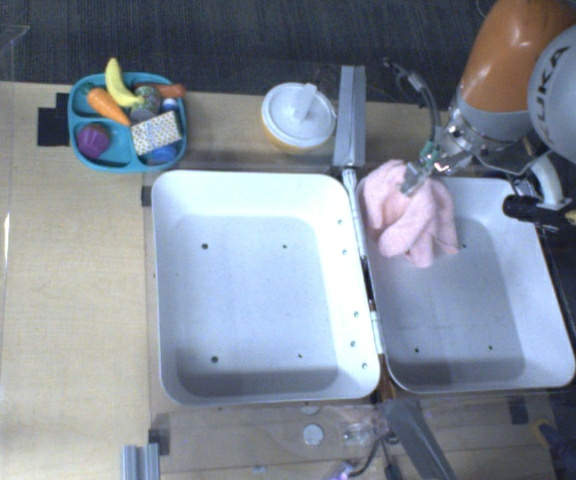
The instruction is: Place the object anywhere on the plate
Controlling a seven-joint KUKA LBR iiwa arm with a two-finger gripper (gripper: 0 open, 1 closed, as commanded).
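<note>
At the upper left corner of the right bin [488, 358], a pink cloth [413, 218] hangs in loose folds, and the hand [420, 171] of the grey arm [558, 78] sits at its top edge. A fold of the cloth appears pinched between the fingers, so I judge the hand is clamped on it, though the grip area is small and partly hidden. The lower part of the cloth rests on the bin floor or very near it; I cannot tell which.

The cloth looks soft and light. It will not keep any shape, it will droop and swing when it is lifted, and it cannot break. A pinch on a thick bunched fold near the top seems the safest hold, because a thin single layer may slip out.

The left bin [258, 288] lies just beside the right one. On the surface [58, 288] behind the bins I see a small yellow dish with a white lid [298, 116], and farther left a blue divided plate [128, 123] that carries toy food, among it a banana [120, 85] and a carrot [106, 104]. This plate is well apart from the cloth, so the carry would be long.
</note>
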